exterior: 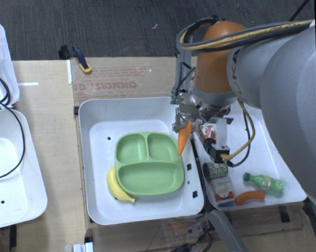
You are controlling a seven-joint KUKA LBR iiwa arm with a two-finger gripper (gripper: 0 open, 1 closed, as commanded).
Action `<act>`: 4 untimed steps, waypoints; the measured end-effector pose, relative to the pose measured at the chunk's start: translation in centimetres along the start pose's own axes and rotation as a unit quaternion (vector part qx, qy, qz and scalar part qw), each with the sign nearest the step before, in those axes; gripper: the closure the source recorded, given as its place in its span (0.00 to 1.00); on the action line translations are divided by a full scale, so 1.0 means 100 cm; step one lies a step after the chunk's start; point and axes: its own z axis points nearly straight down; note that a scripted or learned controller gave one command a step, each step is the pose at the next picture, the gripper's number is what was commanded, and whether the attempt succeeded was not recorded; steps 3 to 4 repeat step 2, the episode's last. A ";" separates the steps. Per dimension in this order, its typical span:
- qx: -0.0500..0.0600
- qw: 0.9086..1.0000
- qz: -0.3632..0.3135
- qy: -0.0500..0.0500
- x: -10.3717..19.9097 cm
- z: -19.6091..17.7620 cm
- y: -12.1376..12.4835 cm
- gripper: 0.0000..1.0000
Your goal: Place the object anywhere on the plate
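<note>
An orange carrot (183, 138) hangs point-down from my gripper (184, 124), which is shut on its thick upper end. It hovers above the right rim of the green divided plate (149, 164) in the left bin (97, 167). The plate has two small upper sections and one wide lower section, all bare. The carrot's tip is over the plate's upper right section edge.
A yellow banana (116, 186) lies against the plate's lower left rim. The right bin (268, 144) holds a small can (216, 170), a juice carton (222, 189), a green bottle (263, 182), an orange-red chili-like piece (250, 196) and a packet (207, 131).
</note>
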 end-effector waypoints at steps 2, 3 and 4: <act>-0.001 0.997 -0.074 0.000 0.019 0.000 0.003 0.00; -0.001 0.997 -0.074 0.000 0.019 0.000 0.003 0.00; -0.001 0.997 -0.074 0.000 0.019 0.000 0.003 0.00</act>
